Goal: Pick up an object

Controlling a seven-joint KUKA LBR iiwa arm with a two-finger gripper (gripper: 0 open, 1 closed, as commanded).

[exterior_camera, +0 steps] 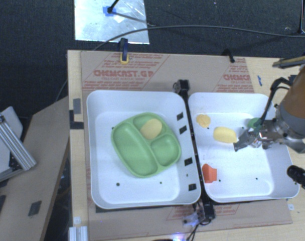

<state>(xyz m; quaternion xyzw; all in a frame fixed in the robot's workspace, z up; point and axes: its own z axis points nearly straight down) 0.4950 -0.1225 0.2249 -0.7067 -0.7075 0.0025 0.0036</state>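
Bench (157, 67): brown board with red lettering, two white bins on it side by side
Left bin (100, 149): shallow, white, holds a green tray
Tray (135, 154): light green, three compartments, lies tilted near the bin's middle
Lemon (151, 128): pale yellow, oval, in the tray's upper compartment, the one nearest the far wall
Right bin (243, 177): shallow, white, touches the left bin along the black divider at the centre
Yellow chip (203, 120): small, flat, orange-yellow, near the right bin's upper left corner
Yellow lump (224, 134): rounded, pale yellow, lies on the bin floor just below and right of the chip, apart from it
Red block (209, 172): small, orange-red, by the right bin's left wall, low down, well apart from the lump
Green bit (254, 123): small green piece right of the lump, next to the claw; what it is cannot be told
Arm (295, 102): grey with an orange band, reaches in from the right over the right bin
Claw (244, 142): dark fingers point left, low over the right bin floor, tip just right of the yellow lump; nothing seen between the fingers; whether released or clenched cannot be told
Foil sheet (110, 13): silvery square on the dark floor beyond the bench, blue mark on it
Clamp (124, 50): blue and yellow, at the bench's far edge
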